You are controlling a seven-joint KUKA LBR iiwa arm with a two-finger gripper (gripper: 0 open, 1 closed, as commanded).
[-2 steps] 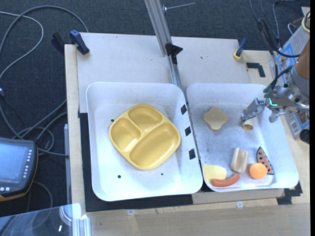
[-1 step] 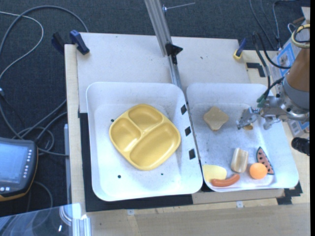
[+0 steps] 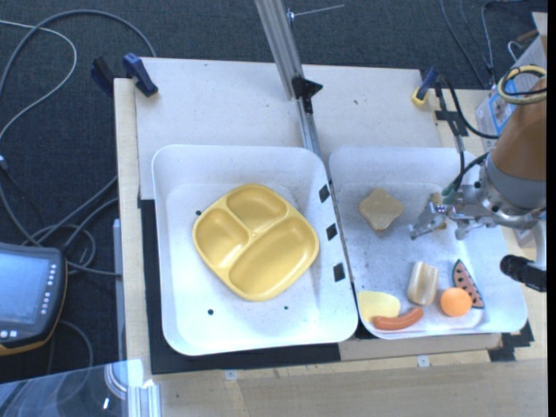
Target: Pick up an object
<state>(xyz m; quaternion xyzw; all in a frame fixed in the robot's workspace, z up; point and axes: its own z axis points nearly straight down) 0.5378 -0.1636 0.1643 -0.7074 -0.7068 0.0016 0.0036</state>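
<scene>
End effector [image 3: 432, 220], fingers' state indeterminable, hung right of the tan cookie [image 3: 381, 208]; descending there risked grasping nothing.

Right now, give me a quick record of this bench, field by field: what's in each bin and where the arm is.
left bin: yellow divided plate
right bin: tan cookie, bread piece, watermelon slice, orange ball, sausage, yellow slice
gripper: over the right bin, right of the tan cookie
held: nothing seen between the fingers

arm [image 3: 521, 159] cut off at right edge
</scene>
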